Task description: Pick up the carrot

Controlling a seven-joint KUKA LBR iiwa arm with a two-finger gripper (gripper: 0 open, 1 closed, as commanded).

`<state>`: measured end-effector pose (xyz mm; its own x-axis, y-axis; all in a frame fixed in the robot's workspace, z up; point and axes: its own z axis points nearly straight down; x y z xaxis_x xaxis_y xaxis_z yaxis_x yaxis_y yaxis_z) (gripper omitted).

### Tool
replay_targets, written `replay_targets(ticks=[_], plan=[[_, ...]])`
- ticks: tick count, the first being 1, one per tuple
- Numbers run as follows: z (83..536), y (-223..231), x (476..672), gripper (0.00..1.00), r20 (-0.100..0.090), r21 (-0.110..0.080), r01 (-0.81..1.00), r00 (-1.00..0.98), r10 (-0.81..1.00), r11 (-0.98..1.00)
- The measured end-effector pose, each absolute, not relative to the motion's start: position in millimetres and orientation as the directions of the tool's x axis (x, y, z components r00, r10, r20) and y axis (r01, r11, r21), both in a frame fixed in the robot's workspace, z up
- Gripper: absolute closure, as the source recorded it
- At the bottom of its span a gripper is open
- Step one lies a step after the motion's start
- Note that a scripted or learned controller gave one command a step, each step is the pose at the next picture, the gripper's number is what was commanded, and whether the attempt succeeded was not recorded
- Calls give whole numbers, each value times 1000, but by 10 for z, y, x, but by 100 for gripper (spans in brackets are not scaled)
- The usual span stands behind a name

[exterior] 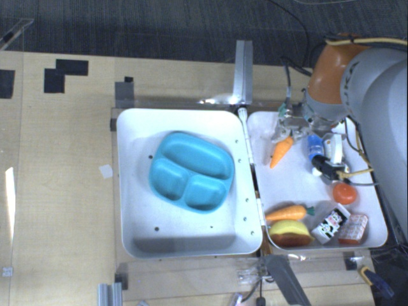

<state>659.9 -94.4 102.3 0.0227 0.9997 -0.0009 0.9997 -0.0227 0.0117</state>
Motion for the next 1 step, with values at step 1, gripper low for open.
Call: replay_targets(ticks=[1], plan=[[1870,-168,6701,100,1,7,992,123,992,-123]])
